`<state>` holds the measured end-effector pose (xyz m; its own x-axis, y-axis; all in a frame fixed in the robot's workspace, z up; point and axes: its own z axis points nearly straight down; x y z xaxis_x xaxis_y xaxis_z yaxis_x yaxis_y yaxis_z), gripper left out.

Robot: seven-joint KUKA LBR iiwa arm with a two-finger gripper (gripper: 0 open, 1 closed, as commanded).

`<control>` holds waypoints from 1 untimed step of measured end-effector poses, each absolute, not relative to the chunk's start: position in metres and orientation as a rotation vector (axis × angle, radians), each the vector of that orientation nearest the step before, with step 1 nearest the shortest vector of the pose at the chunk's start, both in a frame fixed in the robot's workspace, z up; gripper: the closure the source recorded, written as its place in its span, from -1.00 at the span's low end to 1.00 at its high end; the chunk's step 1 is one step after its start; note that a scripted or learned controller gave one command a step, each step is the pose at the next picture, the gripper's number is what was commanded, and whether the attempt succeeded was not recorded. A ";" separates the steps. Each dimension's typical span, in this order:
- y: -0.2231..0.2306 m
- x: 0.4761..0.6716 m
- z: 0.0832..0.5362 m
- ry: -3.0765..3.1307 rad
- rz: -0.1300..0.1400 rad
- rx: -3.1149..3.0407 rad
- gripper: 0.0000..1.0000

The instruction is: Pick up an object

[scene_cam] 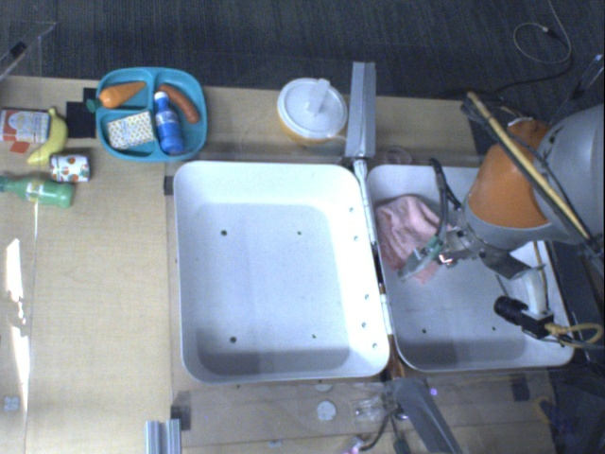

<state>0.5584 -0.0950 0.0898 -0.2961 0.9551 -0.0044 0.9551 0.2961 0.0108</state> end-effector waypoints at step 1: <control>-0.167 0.570 0.088 2.430 0.008 1.971 -1.00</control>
